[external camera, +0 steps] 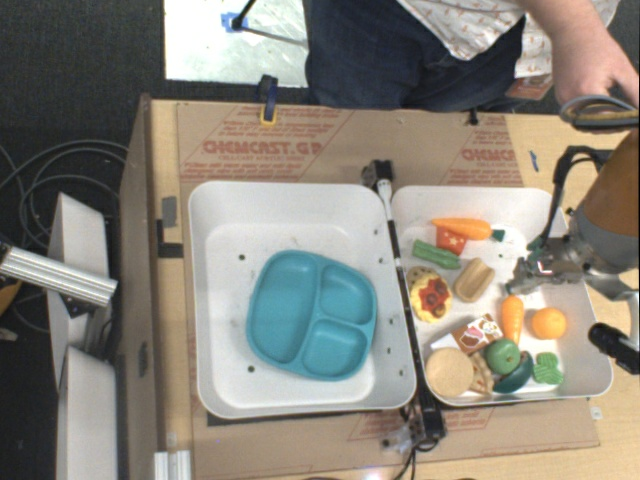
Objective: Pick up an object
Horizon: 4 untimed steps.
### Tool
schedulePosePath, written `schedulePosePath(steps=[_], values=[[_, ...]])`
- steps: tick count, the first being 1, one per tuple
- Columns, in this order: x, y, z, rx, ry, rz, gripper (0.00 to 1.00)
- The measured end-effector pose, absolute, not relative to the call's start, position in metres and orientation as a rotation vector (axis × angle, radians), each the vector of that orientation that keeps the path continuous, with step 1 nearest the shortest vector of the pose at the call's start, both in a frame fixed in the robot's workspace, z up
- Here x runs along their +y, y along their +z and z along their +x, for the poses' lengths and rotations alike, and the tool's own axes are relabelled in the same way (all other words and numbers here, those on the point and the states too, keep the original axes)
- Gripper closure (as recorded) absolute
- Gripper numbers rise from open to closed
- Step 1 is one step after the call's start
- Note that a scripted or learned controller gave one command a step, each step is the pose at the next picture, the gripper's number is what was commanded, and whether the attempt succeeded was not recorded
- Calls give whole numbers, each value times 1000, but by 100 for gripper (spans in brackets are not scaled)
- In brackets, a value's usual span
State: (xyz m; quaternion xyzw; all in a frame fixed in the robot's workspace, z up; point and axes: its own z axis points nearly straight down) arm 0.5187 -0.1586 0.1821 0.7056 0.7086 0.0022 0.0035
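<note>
Basically nothing lifted yet: fingers [524,273] low over the right bin [520,204], state unclear, small carrot [512,318] just below them.

The counter [330,138] is covered with brown cardboard that carries red printed letters. A person [440,18] in dark trousers and a light patterned shirt stands at its far edge, and the person's hand [600,73] is near the right corner. On the dark floor to the left lie grey cables [60,168] and a silver metal bar [55,273]. A shiny metal sheet [235,23] lies on the floor beyond the counter, with a blue piece [232,21] on it.
</note>
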Motion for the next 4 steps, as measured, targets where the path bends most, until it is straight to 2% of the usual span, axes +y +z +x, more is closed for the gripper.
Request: schedulePosePath(steps=[1, 2, 3, 4], values=[[-151, 185, 521, 2240, 14, 2192, 0], [-181, 89, 522, 2228, 1, 2220, 0], [-179, 102, 522, 2232, 2, 2216, 100], [-159, 166, 520, 2225, 5, 2211, 100]])
